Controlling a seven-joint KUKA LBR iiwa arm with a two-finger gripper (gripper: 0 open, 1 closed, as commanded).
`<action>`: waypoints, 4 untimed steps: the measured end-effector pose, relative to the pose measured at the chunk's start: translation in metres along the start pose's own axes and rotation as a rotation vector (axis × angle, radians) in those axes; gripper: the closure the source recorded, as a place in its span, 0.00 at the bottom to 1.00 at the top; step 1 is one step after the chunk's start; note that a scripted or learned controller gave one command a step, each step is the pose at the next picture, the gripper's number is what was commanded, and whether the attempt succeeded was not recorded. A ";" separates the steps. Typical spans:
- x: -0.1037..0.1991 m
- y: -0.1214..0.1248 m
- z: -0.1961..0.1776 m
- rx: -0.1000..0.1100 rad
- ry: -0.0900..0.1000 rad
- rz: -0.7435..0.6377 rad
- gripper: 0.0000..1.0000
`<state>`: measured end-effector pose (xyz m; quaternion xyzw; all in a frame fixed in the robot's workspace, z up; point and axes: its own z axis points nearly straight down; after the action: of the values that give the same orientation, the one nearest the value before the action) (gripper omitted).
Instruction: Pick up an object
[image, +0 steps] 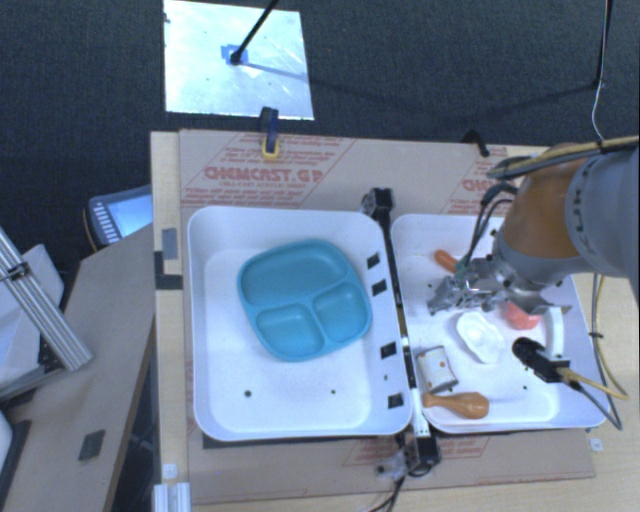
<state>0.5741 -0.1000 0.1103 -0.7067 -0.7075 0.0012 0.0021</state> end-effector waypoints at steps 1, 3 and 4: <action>0.000 0.000 0.027 -0.002 0.000 0.001 0.00; 0.004 0.000 -0.030 -0.010 -0.002 -0.003 1.00; 0.006 -0.009 -0.086 -0.011 -0.002 -0.003 1.00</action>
<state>0.5658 -0.0938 0.1959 -0.7058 -0.7084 -0.0018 -0.0024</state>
